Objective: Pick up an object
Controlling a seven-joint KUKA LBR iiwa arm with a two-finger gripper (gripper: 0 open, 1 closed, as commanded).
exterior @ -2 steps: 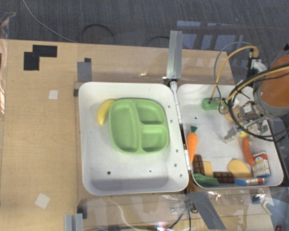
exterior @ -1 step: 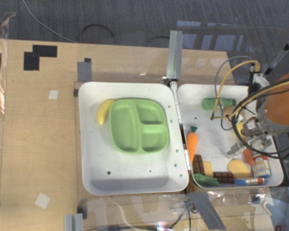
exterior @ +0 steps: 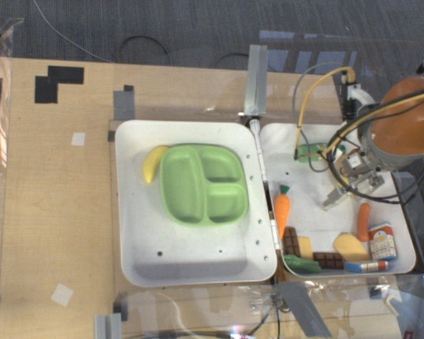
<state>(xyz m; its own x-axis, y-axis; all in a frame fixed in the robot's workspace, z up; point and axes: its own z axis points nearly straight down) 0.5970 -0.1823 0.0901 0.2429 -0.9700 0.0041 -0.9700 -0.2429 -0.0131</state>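
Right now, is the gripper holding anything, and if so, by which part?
Nothing is held. The gripper hangs over a bare patch of the right bin, its fingers open, apart from the carrot and the sausage.

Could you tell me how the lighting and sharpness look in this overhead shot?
Camera view: even, soft light; the green divided plate casts a faint shadow on the left bin; pale reflections streak the bench's near edge; the gripper looks slightly blurred, while the carrot is fairly sharp.
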